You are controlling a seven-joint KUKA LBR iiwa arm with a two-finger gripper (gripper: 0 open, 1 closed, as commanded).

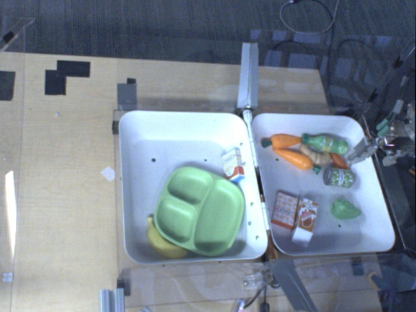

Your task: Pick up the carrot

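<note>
Two orange carrot-like pieces lie at the back of the right bin (383,229). The upper carrot (286,140) has a dark green tip at its left end, and the lower carrot (295,159) lies slanted just in front of it. My gripper (361,150) reaches in over the bin's right rim, about a hand's width right of the carrots and apart from them. Between it and the carrots sit a green bottle (326,143) and a small can (338,177).
The right bin also holds two small cartons (285,210) (306,215) and a green lumpy item (345,208). In the left bin (140,174) are a green divided plate (200,210), a yellow object (162,244) under it and a small carton (233,163).
</note>
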